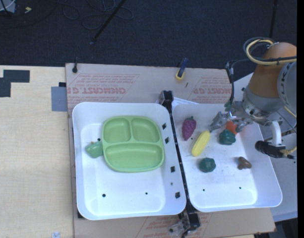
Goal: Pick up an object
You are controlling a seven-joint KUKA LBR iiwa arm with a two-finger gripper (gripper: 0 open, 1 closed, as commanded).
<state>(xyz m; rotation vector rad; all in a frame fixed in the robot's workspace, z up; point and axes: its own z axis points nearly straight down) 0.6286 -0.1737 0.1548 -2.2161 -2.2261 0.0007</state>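
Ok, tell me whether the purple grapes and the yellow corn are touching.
Apart. The camera view shows bare white bin floor between the purple grapes and the yellow corn.

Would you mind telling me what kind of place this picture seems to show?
Probably a robotics lab's grasping test bench: a grey arm with an orange band reaches over two white bins, toy food such as a yellow corn cob lies in the right bin, and cables trail across the dark floor.
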